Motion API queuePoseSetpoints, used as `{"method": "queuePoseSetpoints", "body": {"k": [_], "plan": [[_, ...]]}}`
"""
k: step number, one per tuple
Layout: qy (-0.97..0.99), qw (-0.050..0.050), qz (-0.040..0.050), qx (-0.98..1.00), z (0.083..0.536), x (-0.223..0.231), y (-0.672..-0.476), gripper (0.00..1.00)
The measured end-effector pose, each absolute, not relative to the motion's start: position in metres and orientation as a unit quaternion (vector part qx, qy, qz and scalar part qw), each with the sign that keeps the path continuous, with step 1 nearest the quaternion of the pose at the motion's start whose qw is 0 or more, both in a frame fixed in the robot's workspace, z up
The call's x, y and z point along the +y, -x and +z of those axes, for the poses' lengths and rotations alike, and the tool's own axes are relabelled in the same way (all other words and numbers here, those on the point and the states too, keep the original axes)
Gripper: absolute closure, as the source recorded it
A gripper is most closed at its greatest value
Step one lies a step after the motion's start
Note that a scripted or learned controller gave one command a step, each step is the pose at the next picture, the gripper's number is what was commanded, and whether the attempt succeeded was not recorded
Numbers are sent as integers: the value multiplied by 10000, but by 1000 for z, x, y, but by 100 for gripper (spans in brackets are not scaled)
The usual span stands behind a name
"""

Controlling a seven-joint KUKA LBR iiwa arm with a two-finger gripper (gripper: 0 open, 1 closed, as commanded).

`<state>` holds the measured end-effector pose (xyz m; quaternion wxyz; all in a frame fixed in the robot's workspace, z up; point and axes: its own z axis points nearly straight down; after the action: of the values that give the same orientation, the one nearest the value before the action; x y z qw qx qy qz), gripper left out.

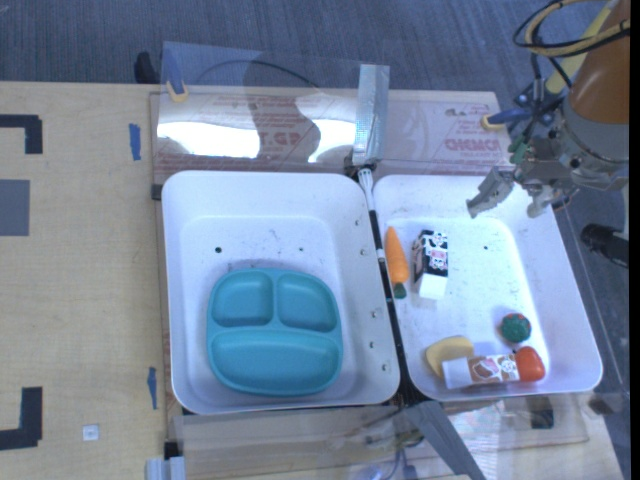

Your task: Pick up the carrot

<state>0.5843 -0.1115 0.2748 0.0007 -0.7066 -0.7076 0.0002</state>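
Note:
The carrot [397,257] is orange with a green end and lies lengthwise along the left wall of the right bin [560,268]. My gripper [513,197] hovers over the bin's far right corner, well up and to the right of the carrot. Its two fingers stand apart, open, with nothing between them.
A small black-and-white milk carton [433,263] lies just right of the carrot. At the bin's near side are a yellow piece [448,349], a bottle with an orange cap [495,368] and a green ball [515,327]. The left bin [190,208] holds a teal divided plate [273,329].

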Motion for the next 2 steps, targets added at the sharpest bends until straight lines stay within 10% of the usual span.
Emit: {"method": "queuePoseSetpoints", "body": {"k": [1,2], "plan": [[5923,25,11,-8057,183,-70,-602,0],[5397,16,-4,-8418,185,4,-592,0]]}}
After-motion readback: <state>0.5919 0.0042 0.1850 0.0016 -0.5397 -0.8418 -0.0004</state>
